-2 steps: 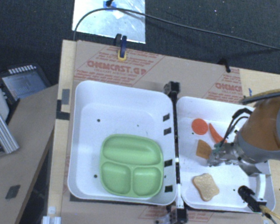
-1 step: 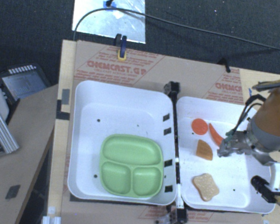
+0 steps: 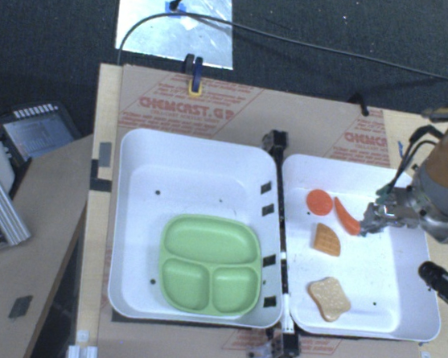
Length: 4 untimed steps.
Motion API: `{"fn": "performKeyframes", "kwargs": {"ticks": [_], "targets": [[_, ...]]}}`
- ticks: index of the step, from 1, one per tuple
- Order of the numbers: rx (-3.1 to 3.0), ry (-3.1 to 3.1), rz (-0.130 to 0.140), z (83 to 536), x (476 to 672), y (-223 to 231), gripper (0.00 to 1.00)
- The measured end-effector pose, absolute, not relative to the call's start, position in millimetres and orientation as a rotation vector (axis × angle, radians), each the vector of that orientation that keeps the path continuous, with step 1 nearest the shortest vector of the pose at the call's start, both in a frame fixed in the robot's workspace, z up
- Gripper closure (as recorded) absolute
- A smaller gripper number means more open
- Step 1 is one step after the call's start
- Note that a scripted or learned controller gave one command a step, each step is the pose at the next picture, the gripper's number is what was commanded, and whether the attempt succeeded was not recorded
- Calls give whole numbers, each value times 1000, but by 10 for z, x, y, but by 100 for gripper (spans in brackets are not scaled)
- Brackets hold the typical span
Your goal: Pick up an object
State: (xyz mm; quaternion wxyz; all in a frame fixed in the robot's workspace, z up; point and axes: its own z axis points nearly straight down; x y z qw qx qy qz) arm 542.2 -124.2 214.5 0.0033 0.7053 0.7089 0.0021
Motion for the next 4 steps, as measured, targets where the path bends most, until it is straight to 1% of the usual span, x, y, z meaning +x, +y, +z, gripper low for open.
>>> {"fn": "performKeyframes", "kwargs": {"ticks": [1, 2, 3, 4], "targets": [[2212, 2224, 5, 2484, 5437, -1244, 100], [2211, 2232, 4, 2553, 5389, -729, 100], [2213, 2231, 3, 2515, 5250, -248, 100], [2210, 2233, 5, 2550, 5237, 253, 100]]}}
